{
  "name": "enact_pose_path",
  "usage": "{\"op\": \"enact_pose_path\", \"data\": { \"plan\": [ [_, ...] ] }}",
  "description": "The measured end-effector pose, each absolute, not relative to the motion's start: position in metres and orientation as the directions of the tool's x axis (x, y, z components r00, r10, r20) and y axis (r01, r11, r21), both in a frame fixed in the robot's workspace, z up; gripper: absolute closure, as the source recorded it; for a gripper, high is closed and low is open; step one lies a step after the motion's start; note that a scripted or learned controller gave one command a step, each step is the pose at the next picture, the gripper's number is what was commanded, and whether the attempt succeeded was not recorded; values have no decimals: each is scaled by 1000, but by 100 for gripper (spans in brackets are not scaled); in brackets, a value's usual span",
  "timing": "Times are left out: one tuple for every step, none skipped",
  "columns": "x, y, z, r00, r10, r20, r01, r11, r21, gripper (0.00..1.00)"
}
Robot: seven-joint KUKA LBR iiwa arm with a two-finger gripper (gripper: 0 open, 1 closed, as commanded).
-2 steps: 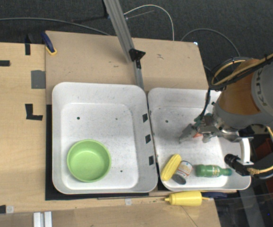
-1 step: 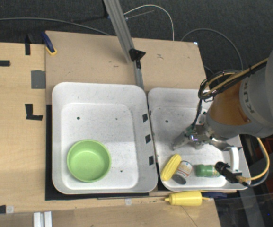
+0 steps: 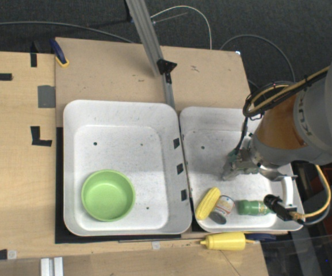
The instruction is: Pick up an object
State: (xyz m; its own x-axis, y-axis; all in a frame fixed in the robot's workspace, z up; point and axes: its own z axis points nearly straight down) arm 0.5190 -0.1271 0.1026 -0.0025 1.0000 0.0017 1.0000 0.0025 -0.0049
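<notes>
I'm hovering my end effector (image 3: 235,167) low in the right bin (image 3: 212,131), grip state unclear, needing to drop toward the corn (image 3: 208,203).

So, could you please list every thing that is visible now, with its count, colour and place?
bins: two, white, side by side on the bench
bowl: one, green, left bin, near corner
corn cob: one, yellow, right bin, near edge
small can: one, pale with red, beside the corn cob
bottle: one, green, right bin, near edge
yellow bottle: one, on the bench in front of the right bin
arm: one, grey with orange band, over the right bin
gripper: one, grey, low in the right bin
</notes>
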Motion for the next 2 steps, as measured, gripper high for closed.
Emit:
{"op": "enact_pose_path", "data": {
  "plan": [
    [510, -124, 156, -1, 1000, 0, 1000, 1, 2, 100],
    [515, -120, 200, -2, 1000, -1, 1000, 2, 2, 100]
  ]
}}
